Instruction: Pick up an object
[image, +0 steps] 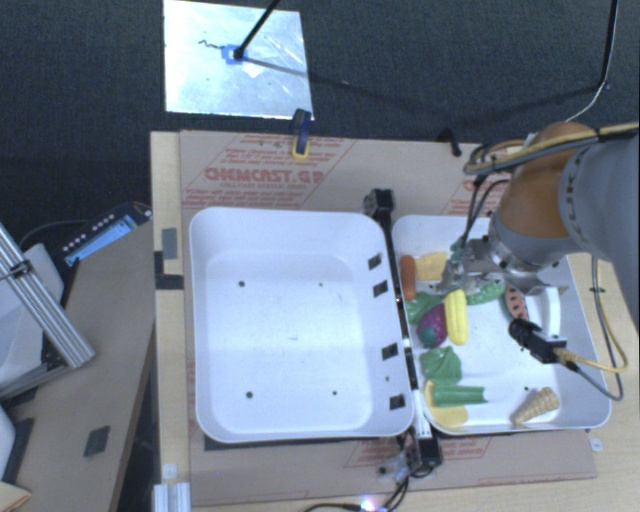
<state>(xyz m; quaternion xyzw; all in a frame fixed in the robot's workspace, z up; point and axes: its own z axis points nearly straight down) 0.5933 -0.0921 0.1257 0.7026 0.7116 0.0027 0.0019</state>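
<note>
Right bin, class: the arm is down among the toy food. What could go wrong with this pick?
1. The gripper sits over crowded pieces: yellow corn, purple toy and green leaf touch, so it may grab two or none.
2. The corn lies close to the bin's left wall, so a nudge could wedge it there.

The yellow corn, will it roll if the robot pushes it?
Probably. The corn looks long and rounded, so it may roll sideways. It looks like a stiff toy, likely light. The purple toy beside it might stop it.
</note>
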